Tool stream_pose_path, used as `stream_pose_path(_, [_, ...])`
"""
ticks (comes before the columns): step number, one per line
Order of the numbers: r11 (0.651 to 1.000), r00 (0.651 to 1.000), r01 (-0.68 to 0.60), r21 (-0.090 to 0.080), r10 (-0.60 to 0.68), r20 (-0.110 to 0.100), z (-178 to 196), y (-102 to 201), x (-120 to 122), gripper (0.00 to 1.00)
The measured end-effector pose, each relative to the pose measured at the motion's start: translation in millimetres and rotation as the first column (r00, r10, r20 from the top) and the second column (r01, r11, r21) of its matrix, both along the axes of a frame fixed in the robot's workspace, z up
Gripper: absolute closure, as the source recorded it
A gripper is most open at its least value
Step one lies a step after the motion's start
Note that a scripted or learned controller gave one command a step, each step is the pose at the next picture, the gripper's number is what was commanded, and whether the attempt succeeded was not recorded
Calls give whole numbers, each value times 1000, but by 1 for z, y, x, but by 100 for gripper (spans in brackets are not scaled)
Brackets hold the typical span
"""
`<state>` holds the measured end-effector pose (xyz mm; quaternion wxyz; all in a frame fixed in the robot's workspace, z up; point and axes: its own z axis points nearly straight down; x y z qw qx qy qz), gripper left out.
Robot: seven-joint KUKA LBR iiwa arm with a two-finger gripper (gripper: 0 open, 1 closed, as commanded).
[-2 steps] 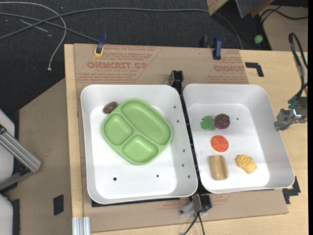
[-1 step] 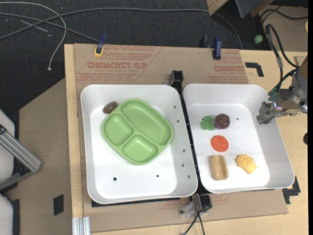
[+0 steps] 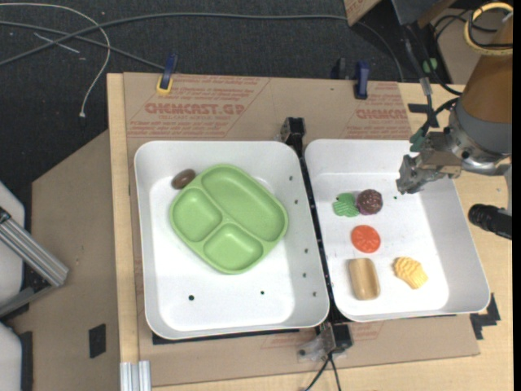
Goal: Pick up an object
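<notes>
2 white bins sit side by side on the counter. My gripper (image 3: 409, 177) hovers over the right bin (image 3: 456, 251), near its upper right, holding nothing. The right bin contains 5 items: a green piece (image 3: 346, 206) touching a dark red ball (image 3: 370, 201), an orange disc (image 3: 365, 239), a tan roll (image 3: 364, 278), a yellow piece (image 3: 410, 272). The left bin (image 3: 163, 267) holds a green divided tray (image 3: 229, 217) and a brown lump (image 3: 184, 178).
</notes>
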<state>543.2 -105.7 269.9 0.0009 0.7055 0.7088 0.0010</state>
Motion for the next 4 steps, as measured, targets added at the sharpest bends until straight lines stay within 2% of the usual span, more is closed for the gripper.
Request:
stream_pose_path(1, [1000, 1000, 0, 1, 0, -4, -6, 48, 7, 100])
stream_pose_path(2, [1000, 1000, 3, 0, -3, -2, -24, 95, 29, 100])
stream_pose_path(3, [1000, 1000, 2, 0, -2, -1, -25, 138, 40, 100])
stream_pose_path(4, [1000, 1000, 1, 1, -1, 0, -28, 193, 66, 100])
